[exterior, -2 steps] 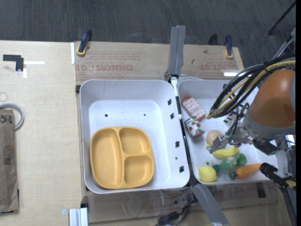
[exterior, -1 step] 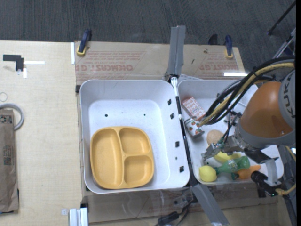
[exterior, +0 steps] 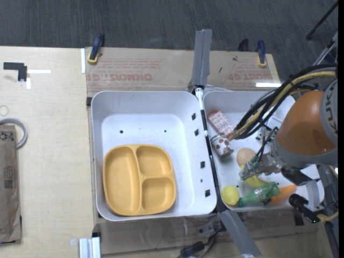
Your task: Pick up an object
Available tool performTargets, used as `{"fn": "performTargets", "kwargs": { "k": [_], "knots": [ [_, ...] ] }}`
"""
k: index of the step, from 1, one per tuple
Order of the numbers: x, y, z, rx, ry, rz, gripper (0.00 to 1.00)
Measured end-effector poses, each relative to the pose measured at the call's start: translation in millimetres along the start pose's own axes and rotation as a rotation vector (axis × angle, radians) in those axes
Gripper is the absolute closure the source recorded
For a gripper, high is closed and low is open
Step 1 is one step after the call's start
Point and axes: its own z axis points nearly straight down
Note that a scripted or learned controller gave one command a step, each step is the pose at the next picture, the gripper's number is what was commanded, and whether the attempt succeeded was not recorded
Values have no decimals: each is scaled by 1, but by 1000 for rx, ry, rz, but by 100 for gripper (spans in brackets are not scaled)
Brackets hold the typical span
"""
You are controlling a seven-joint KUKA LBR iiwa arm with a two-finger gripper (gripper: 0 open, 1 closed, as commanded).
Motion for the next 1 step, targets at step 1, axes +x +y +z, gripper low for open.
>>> {"fn": "performTargets", "kwargs": {
  "k": [1],
  "knots": [
    [85,82,-91,1,0,53,100]
  ]
}}
